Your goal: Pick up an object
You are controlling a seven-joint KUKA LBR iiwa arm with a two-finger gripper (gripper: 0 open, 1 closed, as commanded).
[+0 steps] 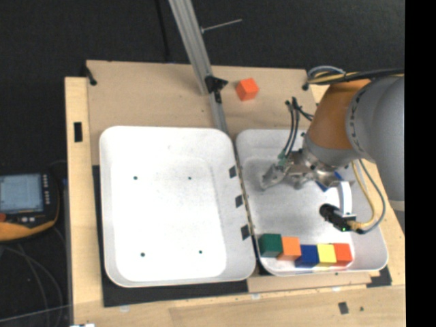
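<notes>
Five blocks sit in a tight row along the near edge of the right bin (272,148): a green block (270,244) at the left end, then an orange block (291,246), a blue block (308,254), a yellow block (327,253) and an orange-red block (343,252) at the right end. Each touches its neighbour, and the row's long axis runs left to right, almost parallel to the bin's near rim, dipping slightly toward the right. A sixth, orange cube (247,89) lies by itself on the bare bench (136,94) behind the bins, well apart from the row. The gripper (276,176) hangs over the middle of the right bin, reaching leftward from the grey arm (375,128), well behind the row of blocks. Whether its fingers are spread or closed cannot be told from this slanted view; nothing is visible between them. The left bin (170,203) lies just beside the right one.
</notes>
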